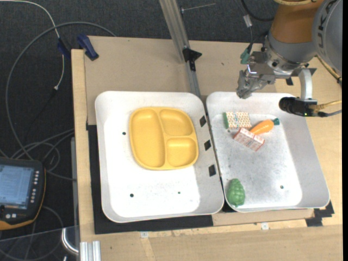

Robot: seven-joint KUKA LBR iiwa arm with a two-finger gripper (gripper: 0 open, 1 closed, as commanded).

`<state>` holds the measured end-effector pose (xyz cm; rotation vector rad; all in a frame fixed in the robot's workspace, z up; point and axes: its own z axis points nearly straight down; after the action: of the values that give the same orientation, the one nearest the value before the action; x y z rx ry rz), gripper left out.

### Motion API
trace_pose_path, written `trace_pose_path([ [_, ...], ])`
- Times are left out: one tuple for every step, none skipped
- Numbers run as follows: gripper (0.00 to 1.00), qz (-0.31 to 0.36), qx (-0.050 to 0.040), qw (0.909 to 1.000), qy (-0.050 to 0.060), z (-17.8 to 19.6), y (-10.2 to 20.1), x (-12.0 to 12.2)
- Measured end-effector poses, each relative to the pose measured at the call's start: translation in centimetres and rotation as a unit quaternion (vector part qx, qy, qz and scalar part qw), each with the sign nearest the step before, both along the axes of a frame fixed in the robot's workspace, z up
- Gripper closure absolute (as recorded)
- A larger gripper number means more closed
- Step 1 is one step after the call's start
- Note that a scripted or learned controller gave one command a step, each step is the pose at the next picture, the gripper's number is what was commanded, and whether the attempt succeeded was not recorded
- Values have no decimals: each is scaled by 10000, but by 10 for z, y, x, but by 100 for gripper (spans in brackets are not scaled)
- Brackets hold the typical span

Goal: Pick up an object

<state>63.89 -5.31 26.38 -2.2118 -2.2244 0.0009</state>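
Two shallow white bins (310, 162) share the bench; the claw (244, 89) hangs over the right bin's far rim, holding nothing; the small orange plastic carrot (262, 126) lies just nearer, slanted.

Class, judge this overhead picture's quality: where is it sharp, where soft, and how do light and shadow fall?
Camera view: even, soft lighting; the yellow three-compartment plastic tray is sharp with mild sheen; the tool looks slightly blurred; the orange toy carrot casts a faint shadow on the right white bin.
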Motion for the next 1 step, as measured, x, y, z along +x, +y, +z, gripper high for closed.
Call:
trace_pose_path([
  [100, 3, 2, 10000, 6, -6, 55, -33],
])
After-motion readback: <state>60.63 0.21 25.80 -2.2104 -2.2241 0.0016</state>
